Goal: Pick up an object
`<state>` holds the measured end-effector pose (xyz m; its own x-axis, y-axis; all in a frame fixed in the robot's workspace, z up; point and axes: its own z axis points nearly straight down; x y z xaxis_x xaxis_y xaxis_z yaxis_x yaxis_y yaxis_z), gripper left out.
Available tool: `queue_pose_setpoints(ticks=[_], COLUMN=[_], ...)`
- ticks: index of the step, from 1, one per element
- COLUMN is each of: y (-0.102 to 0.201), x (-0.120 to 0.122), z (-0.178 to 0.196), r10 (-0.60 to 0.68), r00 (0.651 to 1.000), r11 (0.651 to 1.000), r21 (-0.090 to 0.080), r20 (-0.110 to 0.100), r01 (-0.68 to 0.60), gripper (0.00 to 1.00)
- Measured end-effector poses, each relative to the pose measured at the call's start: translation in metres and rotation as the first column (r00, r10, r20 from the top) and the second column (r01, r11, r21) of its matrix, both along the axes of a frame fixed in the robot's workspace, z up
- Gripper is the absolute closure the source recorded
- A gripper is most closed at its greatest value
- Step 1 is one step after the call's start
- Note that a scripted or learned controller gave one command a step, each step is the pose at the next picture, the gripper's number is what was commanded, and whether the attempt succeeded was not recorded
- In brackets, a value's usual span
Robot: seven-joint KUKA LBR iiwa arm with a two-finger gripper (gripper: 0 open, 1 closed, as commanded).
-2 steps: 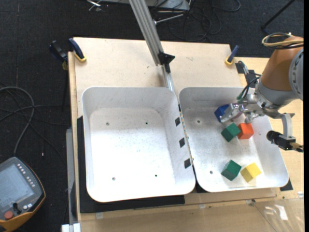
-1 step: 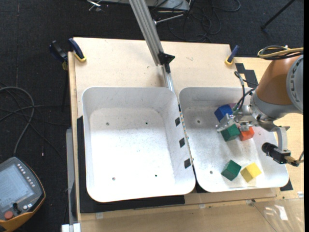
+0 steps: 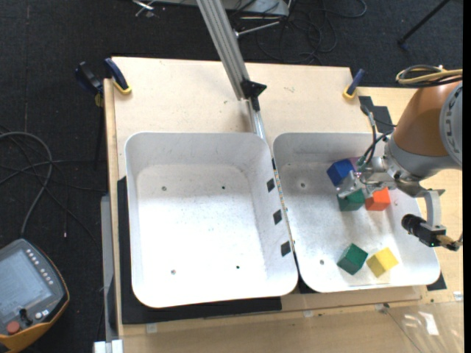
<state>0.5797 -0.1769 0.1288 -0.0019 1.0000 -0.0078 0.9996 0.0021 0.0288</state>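
Observation:
Several small blocks lie in the right bin (image 3: 309,157). A blue block (image 3: 339,171) sits toward the back, with a dark green block (image 3: 352,200) and an orange block (image 3: 379,199) just in front of it. My gripper (image 3: 360,184) reaches in from the right and is down among these three, partly covering the dark green block. Closer to the front rim lie a bright green block (image 3: 352,258) and a yellow block (image 3: 382,262), apart from the gripper.
The left bin (image 3: 147,160) stands beside the right one, and they meet at a raised rim (image 3: 280,204). A slanted metal pole (image 3: 224,39) rises from the back of the bench. Clamps (image 3: 118,78) sit at the bench's corners.

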Motion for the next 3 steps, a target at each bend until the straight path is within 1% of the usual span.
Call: queue_pose_setpoints(ticks=[1, 2, 3], y=[0.094, 0.091, 0.151], x=[0.025, -0.004, -0.031], z=[0.070, 0.101, 0.064], r10=[0.009, -0.003, 0.006], r00=[1.000, 1.000, 0.999], r11=[1.000, 1.000, 1.000], r21=[0.010, 0.008, 0.011], r20=[-0.021, -0.028, -0.036], r01=[-0.009, 0.003, -0.006], gripper=[1.00, 1.00, 1.00])
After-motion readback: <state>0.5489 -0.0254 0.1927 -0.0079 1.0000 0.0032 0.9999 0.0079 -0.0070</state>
